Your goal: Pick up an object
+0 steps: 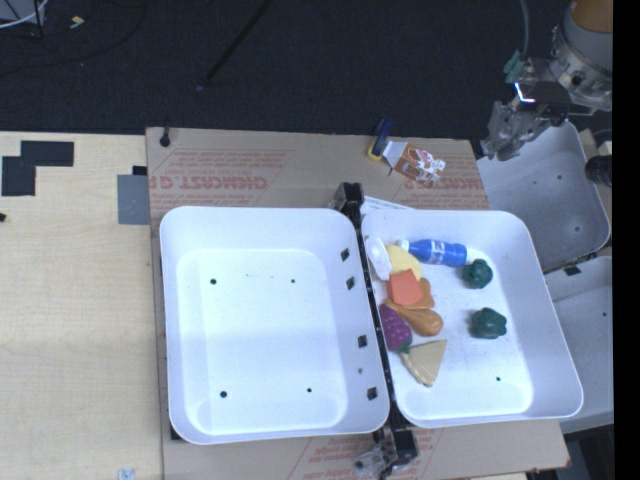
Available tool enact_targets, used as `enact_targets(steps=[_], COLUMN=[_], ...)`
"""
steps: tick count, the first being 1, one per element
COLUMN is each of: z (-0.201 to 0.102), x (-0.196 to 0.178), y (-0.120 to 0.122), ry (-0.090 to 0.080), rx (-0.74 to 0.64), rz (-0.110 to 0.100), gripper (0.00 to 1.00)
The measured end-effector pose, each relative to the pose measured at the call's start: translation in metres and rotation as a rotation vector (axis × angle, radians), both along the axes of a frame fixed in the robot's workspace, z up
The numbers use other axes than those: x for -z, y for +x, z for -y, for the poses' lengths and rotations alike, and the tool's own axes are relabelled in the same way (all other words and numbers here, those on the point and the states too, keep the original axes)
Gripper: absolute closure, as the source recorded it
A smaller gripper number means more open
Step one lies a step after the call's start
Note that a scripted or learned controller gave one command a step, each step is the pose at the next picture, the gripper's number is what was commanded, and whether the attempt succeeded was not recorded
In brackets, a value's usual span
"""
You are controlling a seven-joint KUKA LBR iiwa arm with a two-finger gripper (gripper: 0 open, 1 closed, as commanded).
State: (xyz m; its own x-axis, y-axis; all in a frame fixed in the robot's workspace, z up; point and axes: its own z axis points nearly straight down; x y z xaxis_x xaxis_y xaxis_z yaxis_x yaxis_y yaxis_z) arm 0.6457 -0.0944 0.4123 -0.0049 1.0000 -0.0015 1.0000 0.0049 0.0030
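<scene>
Down at the bottom of the frame sit the two white bins, side by side. The left bin [190, 268] shows bare white floor. The right bin [545, 368] carries the load, bunched along its left wall. Nearest the lower edge lies a pale tan wedge [427, 360]. Just above it, a purple piece [394, 328] sits against an orange-brown lump [422, 319]. Next up, a red-orange block [406, 288] rests on a yellow piece [402, 260], with a white piece [379, 258] beside it at the wall. Off to the right, apart from the pile, sit two dark green lumps, the lower green lump [488, 322] and the upper green lump [477, 274]. Near the bin's upper edge lies a blue bottle [438, 252] on its side.

Beyond the bins, on the brown board [250, 168], a small red-and-white packet [418, 164] lies beside a blue-and-yellow item [380, 140].

At upper right the gripper [508, 133] hangs outside the bins, touching nothing in them; how its claw stands cannot be told.
</scene>
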Motion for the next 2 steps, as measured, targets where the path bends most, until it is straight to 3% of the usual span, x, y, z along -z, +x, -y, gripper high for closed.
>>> enact_targets(steps=[2], z=[0.09], x=[0.05], y=[-0.002], ry=[0.0], rx=[0.007], rz=[-0.008], gripper=[1.0])
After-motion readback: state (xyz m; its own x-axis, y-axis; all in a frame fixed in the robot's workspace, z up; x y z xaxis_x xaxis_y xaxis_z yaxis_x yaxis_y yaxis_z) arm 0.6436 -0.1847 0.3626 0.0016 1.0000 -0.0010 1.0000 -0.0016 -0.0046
